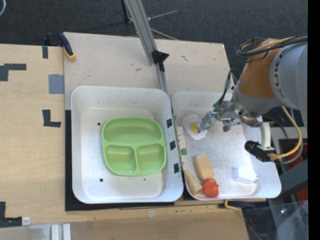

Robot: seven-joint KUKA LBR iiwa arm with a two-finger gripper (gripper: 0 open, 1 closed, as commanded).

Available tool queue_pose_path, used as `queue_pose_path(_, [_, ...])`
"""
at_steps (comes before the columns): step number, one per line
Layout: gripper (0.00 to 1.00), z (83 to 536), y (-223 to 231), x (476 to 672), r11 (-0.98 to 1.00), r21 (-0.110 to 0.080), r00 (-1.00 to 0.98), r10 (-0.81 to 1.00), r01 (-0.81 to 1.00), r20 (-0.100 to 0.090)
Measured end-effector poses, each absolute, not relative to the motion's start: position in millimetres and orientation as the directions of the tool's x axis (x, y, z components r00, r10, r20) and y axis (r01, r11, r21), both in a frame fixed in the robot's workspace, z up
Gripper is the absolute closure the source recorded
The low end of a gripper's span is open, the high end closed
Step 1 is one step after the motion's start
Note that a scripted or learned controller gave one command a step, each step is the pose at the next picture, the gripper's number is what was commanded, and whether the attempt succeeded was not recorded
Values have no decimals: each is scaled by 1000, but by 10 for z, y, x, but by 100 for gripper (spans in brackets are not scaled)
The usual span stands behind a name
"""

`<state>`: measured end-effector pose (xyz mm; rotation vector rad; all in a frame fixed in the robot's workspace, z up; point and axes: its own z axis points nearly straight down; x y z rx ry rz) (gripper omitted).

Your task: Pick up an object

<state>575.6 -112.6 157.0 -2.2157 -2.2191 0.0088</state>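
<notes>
- Nearest the camera, at the front edge of the right bin (270,186), sit a red tomato-like piece (210,188) and a tan bread-like block (203,167), touching or just beside each other; a wedge-shaped tan piece (193,182) lies against the bin wall.
- A white crumpled item (245,175) rests near the same bin's front right corner.
- My fingers (204,125) are low over the fried-egg piece (194,128) at the right bin's left side; I cannot tell whether they are spread or closed, and nothing is visibly held.
- Step in hand, as I judge it: approach to grasp the egg piece. The next move calls for closing on it, then a straight lift clear of the bin wall.
- The left bin (80,134) carries a green divided plate (134,145).
- Both bins stand on a pale tabletop (100,59); dark carpet lies beyond.
</notes>
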Motion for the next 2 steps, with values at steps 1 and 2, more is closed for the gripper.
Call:
queue_pose_path(1, [0, 1017, -1041, 5666, 2, -8, -2, 1000, 1000, 1])
queue_pose_path(2, [0, 887, -1038, 5667, 2, -1, -2, 1000, 1000, -1])
